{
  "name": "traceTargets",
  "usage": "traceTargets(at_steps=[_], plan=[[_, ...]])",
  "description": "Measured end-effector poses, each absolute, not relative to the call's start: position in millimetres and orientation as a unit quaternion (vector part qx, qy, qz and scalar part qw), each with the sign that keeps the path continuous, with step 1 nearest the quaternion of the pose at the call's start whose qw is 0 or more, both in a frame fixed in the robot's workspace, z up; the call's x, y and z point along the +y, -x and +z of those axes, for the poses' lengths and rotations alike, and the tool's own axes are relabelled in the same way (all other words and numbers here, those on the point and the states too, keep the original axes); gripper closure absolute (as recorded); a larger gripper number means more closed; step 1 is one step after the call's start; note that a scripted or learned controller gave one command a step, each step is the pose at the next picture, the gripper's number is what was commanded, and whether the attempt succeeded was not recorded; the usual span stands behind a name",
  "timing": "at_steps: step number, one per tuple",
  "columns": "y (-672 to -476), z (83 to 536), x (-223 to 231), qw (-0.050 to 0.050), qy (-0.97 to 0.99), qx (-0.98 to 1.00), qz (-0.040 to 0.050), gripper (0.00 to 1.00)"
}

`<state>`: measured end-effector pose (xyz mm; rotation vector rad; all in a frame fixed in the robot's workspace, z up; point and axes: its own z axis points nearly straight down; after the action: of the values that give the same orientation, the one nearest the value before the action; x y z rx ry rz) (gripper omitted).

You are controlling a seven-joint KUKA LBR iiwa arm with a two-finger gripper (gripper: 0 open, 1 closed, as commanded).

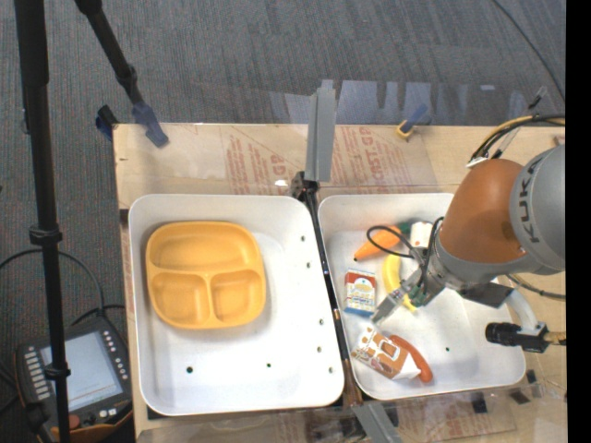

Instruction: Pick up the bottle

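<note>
A yellow tray (pixel 207 274) is seen in the left bin (pixel 166 381); in the right bin (pixel 480 377), the claw (pixel 380 310), grip state indiscernible, is poised at twelve o'clock of the bottle (pixel 395 356).

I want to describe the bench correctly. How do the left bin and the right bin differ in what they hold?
The left bin holds one thing, a yellow divided plate, lying flat; the right bin holds several small items, among them an orange carrot-like piece, a small carton and a red-and-white packet. The gripper hangs over the right bin, not the left bin. Both bins are white, shallow and sit side by side.
</note>
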<state>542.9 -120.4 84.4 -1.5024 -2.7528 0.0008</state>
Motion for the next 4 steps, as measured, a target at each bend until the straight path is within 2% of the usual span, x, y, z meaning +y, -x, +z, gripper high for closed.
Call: traceTargets(at_steps=[1,2,3,4], plan=[[-564.3,85.1,-91.7,0.001,0.289,-0.957,-0.0006,0.00],[-609.6,85.3,-81.7,0.001,0.148,-0.989,-0.0011,0.00],[-565.7,85.9,-165.6,0.000,0.129,-0.992,-0.0006,0.00],[-628.7,85.2,-102.0,0.000,-0.076,-0.997,-0.0022,0.00]])
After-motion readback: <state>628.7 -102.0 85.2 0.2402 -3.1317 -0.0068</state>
